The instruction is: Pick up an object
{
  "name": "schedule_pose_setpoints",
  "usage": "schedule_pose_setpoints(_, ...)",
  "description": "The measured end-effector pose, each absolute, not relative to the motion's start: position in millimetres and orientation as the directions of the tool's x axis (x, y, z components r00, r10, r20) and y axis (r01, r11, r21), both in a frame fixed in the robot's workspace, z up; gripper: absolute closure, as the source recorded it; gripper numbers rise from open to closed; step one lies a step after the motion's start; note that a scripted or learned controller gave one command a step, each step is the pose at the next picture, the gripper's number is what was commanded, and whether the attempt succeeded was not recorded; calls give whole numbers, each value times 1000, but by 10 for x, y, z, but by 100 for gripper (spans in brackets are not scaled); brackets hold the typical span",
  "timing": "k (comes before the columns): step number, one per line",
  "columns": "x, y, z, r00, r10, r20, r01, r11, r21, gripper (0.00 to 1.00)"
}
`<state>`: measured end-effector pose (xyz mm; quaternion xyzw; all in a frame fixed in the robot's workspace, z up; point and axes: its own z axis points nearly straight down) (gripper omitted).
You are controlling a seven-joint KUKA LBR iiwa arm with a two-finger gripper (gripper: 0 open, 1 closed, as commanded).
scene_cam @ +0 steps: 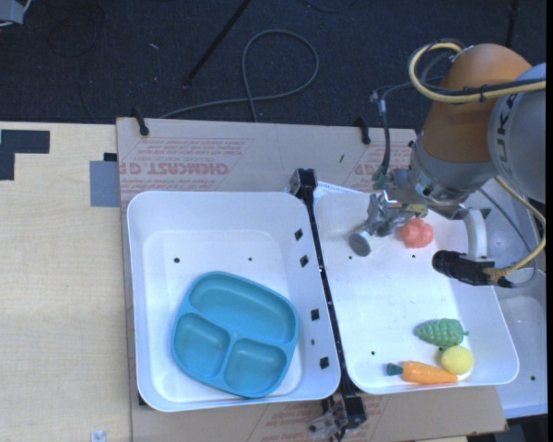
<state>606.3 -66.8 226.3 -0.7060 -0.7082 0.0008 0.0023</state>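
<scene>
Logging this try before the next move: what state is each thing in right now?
Gripper: low in the right bin's far end, nothing seen between its fingers.
Red toy: lying beside the gripper.
Blue tray: flat, face up, left bin.
Green toy, yellow ball, carrot: lying clustered in right bin, near corner.

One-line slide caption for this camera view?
KUKA arm's gripper in right bin beside a red-orange toy; blue divided tray in left bin.

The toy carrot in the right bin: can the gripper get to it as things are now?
Probably yes. The toy carrot lies near the front wall of the right bin, open from above, with a yellow ball close beside it. The gripper hangs over the bin's far end, and nothing stands between them.
</scene>
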Motion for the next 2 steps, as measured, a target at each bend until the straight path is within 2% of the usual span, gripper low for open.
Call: schedule_pose_setpoints(2, 5715, 422, 2165, -4, 1000, 1, 1000, 4, -6, 100)
